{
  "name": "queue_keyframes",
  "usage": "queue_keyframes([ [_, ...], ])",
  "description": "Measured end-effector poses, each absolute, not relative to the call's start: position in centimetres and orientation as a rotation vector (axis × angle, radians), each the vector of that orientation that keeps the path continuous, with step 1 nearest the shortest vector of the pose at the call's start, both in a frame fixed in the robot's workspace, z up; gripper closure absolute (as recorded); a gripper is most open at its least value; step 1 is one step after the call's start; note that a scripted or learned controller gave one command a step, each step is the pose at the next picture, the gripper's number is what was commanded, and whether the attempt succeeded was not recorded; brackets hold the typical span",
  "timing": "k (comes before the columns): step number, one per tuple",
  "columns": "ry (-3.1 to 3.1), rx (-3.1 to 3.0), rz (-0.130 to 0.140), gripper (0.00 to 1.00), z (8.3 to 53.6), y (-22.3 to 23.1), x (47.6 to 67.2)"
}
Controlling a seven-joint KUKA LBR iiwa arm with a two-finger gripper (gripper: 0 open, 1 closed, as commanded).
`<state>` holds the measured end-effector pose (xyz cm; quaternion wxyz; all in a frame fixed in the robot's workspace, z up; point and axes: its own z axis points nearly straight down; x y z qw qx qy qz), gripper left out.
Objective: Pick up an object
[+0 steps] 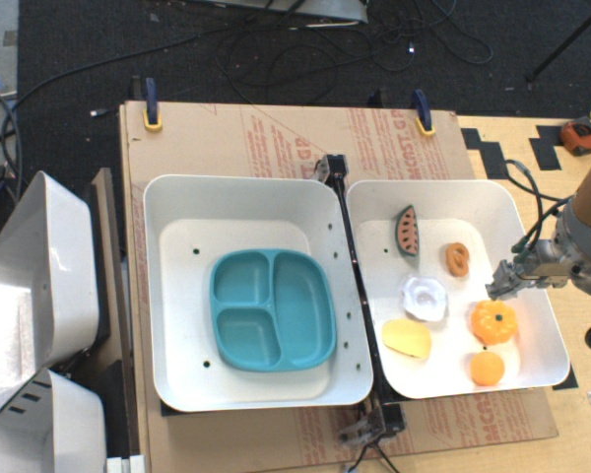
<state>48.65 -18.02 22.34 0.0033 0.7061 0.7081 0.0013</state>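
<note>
- Pincer hangs just above the orange pumpkin; whether it's spread or pinched, I cannot tell.
- Pumpkin looks light, smooth, rounded (probably slippery), so take it across the widest middle.

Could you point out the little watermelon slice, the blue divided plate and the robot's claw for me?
watermelon slice (406, 231), camera view, on its red flesh.
blue divided plate (297, 304), camera view, on its large right compartment.
claw (496, 288), camera view, at its tip above the right bin.
</note>
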Motion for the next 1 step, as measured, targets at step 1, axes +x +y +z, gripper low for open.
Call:
queue_keyframes([
  [1,2.222,2.213,0.003,1.00,28.17,-18.13,49.64],
])
